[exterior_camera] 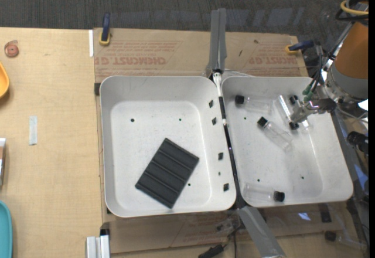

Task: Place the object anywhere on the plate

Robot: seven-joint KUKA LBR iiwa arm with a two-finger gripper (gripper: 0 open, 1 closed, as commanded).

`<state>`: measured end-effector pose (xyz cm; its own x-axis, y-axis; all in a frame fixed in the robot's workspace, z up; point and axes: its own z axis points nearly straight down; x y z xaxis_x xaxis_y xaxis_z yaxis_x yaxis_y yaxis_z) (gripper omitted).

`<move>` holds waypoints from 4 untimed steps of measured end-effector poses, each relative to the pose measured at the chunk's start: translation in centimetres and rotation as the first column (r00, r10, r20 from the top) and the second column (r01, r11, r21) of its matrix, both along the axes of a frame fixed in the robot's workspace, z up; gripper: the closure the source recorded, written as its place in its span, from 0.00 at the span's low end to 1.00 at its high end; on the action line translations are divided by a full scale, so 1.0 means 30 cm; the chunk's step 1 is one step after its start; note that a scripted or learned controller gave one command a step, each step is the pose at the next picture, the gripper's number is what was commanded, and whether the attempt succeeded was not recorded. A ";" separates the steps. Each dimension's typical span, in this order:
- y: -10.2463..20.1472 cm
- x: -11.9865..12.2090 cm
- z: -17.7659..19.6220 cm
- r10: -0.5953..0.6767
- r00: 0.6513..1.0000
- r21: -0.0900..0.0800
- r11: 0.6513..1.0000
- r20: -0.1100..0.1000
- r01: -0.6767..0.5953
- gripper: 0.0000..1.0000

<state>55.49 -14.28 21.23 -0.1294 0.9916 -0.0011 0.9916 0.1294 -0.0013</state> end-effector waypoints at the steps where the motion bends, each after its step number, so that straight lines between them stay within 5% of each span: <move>1: 0.142 0.333 0.033 0.287 0.958 -0.001 0.958 0.002 -0.287 1.00; 2: 0.335 0.349 0.492 0.348 0.937 -0.001 0.937 0.001 -0.348 1.00; 3: 0.670 0.348 0.743 -0.047 0.999 -0.001 0.999 0.000 0.047 1.00; 4: 0.894 0.349 0.759 -0.454 0.891 -0.003 0.891 0.000 0.454 1.00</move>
